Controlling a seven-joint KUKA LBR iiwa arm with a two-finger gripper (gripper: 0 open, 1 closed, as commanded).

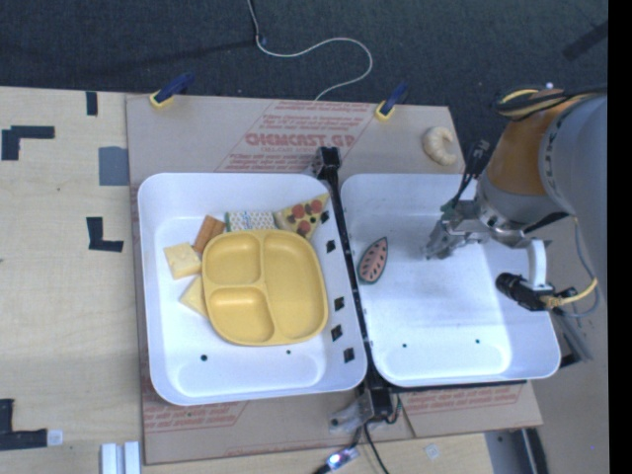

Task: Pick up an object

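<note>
Pink, flat oval object (372, 260) at frame centre looks light and stiff; grip its narrow sides. Gripper (437, 246) state: cannot tell.

We see two white bins, the left bin (163, 294) and the right bin (464, 354), on brown cardboard (286, 136) printed with red lettering. A yellow divided plate (265, 286) lies in the left one, with a pale yellow cracker-like piece (182, 260), an orange-brown piece (208, 231) and a pizza-slice toy (302, 215) dotted red beside it. In the right one lies a pinkish oval object (373, 260) with dark speckles. We see the grey arm (583, 166) with its orange band (518, 156), blue clamps (173, 89), and a white cable (316, 52) on dark carpet.
</note>
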